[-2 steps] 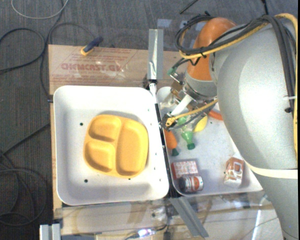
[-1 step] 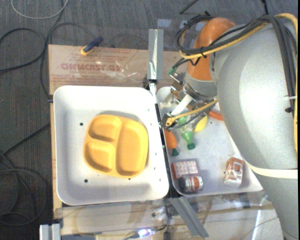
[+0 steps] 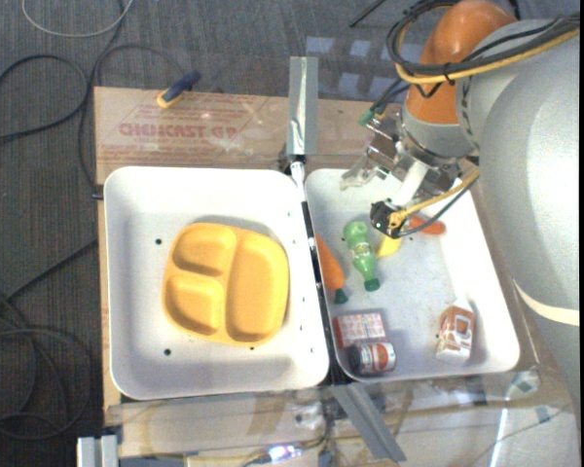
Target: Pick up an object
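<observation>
Tool (image 3: 363, 170): over the rear left corner of the right bin (image 3: 494, 278); whether released or clenched, we cannot tell.

Nearest object: green bottle (image 3: 361, 249), lying just in front of the tool, with a carrot (image 3: 331, 267) beside it against the bin's left wall.

Handling: we judge a straight drop onto the bottle's middle, closing across its narrow width, the best approach.

Room: we find open floor at the bin's centre. Can (image 3: 373, 358), red box (image 3: 358, 327) and carton (image 3: 456, 331) line the front edge.
</observation>
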Controlling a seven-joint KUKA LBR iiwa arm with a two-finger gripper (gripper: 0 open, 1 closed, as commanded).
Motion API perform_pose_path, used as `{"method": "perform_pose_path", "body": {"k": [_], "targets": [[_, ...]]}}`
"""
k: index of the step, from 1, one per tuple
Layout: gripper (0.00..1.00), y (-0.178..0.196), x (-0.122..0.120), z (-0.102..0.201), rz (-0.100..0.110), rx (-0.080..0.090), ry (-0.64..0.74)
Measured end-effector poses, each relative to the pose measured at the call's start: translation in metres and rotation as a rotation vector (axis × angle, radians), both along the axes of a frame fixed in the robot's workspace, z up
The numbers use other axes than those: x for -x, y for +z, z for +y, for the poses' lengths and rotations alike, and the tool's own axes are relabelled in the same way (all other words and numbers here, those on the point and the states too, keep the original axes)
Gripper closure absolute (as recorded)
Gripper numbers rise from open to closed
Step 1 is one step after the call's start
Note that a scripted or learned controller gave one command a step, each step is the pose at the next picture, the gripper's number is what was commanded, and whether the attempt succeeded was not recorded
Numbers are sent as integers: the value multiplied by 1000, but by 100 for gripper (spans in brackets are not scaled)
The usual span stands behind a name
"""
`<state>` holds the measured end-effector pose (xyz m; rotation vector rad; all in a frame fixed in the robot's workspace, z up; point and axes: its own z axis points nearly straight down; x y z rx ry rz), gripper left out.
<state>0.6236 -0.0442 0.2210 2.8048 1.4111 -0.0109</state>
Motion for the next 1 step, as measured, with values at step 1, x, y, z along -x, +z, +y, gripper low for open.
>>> {"method": "perform_pose_path", "body": {"k": [1], "targets": [[0, -40, 11, 24, 2, -2, 28]]}}
